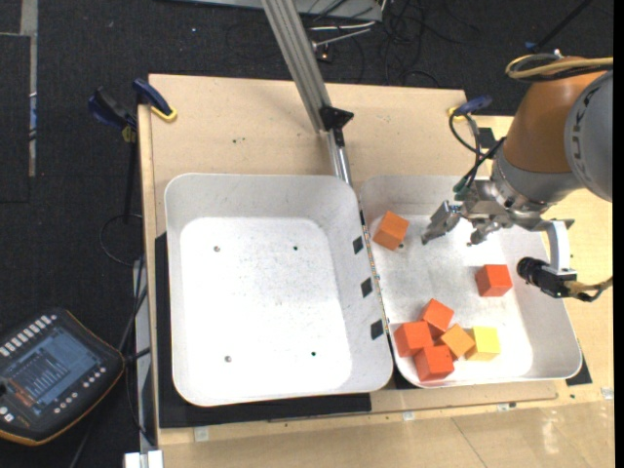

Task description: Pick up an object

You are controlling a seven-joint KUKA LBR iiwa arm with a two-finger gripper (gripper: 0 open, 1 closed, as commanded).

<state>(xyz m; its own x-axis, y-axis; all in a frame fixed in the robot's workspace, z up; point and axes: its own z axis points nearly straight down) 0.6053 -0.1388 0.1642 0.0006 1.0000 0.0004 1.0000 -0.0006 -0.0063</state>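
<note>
**Arm poised over the right bin of blocks**

Dark floor with loose cables surrounds a pale wooden bench (pixel 292 130), which carries two shallow white bins side by side. A handheld control pendant (pixel 49 369) lies on the floor at the lower left, and a slanted metal rail (pixel 297 52) runs down from the top to the seam between the bins.

In the left bin (pixel 185 261) only dark specks and a few small holes mark the floor. Small blocks lie in the right bin (pixel 556 359): an orange cube (pixel 391 230) sits alone near the upper left corner, a red-orange cube (pixel 493 280) lies apart toward the right side, and a cluster rests near the front edge, made of several red-orange cubes (pixel 426 344) touching one another, with a yellow cube (pixel 485 341) just beside them.

From the right, the grey arm with its orange band (pixel 546 115) reaches in over the right bin. Its gripper (pixel 460 222) hangs above the bin floor between the lone orange cube and the red-orange cube, touching neither. Its jaws stand apart, with nothing between them.
</note>
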